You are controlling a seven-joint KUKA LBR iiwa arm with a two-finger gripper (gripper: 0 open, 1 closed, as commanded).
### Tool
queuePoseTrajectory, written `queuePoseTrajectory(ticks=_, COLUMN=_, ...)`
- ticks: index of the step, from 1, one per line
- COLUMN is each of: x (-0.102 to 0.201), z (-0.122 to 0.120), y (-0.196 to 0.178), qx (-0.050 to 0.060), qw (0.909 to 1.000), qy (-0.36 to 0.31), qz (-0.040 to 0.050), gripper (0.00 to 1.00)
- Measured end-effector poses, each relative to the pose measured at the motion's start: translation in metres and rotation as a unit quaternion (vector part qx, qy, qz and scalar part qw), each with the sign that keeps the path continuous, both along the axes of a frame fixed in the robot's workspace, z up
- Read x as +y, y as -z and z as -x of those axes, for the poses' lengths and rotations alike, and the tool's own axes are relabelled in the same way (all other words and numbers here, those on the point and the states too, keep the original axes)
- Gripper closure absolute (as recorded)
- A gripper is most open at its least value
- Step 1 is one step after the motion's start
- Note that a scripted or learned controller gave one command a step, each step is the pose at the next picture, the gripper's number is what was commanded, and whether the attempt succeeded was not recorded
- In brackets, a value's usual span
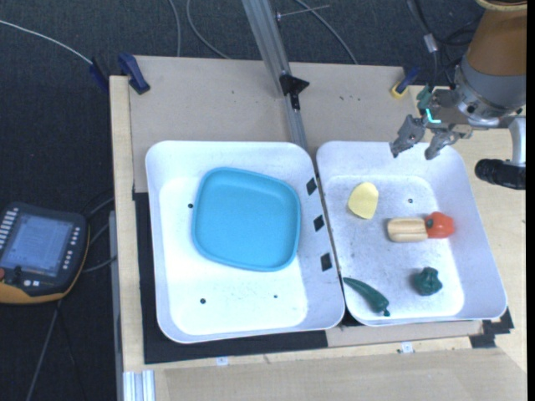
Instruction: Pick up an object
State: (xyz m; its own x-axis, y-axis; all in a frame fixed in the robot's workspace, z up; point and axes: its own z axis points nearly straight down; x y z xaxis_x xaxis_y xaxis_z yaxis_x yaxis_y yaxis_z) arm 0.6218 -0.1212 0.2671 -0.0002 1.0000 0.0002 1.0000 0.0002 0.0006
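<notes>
My gripper point(418, 146) hangs above the far edge of the right bin point(476, 261), its two fingers spread open with nothing between them. Below it in that bin lie a pale yellow piece point(364, 200), a tan cylinder point(406, 230) touching a red-orange piece point(440, 225), a dark green lump point(427, 281) and a green pepper-like piece point(368, 295) near the front left corner. All of them lie apart from the gripper.
The left bin point(167, 291) holds a blue square plate point(247, 218). A metal post point(269, 40) slants up behind the bins. Blue clamps point(134, 73) sit at the bench's back corners. A teach pendant point(38, 249) lies on the floor at left.
</notes>
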Motion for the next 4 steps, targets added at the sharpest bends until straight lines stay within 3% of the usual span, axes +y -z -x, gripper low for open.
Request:
queuePoseTrajectory(ticks=1, x=0.000, z=0.000, y=0.000, qx=0.000, qw=1.0000, qy=0.000, qz=0.0000, gripper=0.00)
queuePoseTrajectory(ticks=4, x=0.003, z=0.002, y=0.174, qx=0.002, qw=1.0000, qy=0.000, qz=-0.0001, gripper=0.00)
